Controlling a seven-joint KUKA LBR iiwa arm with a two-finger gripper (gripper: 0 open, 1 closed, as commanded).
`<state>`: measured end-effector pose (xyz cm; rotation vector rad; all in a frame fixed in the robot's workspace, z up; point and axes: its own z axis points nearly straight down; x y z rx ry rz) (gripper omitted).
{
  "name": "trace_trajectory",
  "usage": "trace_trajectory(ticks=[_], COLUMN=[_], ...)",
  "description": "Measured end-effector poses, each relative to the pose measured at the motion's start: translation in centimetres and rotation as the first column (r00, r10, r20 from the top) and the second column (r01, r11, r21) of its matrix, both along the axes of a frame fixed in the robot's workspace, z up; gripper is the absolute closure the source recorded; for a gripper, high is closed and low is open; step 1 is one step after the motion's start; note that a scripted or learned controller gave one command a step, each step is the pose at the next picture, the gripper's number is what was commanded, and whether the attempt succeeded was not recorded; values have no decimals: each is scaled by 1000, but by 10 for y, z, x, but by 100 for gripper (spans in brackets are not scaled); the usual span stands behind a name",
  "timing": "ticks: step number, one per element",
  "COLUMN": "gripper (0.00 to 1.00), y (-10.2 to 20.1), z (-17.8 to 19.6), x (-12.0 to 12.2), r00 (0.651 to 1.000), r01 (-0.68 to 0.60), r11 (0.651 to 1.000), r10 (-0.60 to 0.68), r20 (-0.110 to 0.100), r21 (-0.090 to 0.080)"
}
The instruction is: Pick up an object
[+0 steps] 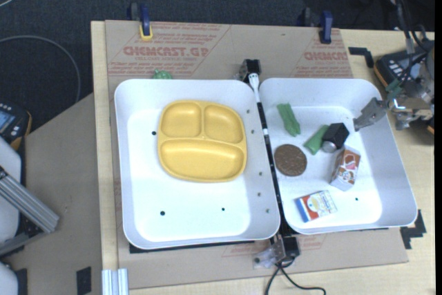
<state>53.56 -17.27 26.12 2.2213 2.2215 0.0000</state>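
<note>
The right bin holds several small things. A green strip lies at its back left, and a second green piece leans against a black block near the middle. In front of them are a round brown disc, a small brown-and-white carton and a flat white packet with red and blue print. My gripper hangs over the bin's back right part, just right of the black block and apart from it. Nothing shows in it.
The left bin carries a yellow divided plate. A black ridge runs between the two bins. The arm's wrist and cables crowd the right bin's far right corner. Blue clamps hold the board at the back.
</note>
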Motion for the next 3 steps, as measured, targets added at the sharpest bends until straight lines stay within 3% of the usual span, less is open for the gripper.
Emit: trace_trajectory(ticks=[1, 2, 3], gripper=[100, 100, 100], y=[0, 67, 100], z=[11, 18, 173], x=[1, -37, -55], r00=[1000, 1000, 1000], r01=[-1, -6, -4], r11=[1000, 1000, 1000], r10=[1, 6, 4], r20=[3, -2, 19], r21=[-2, 4, -1])
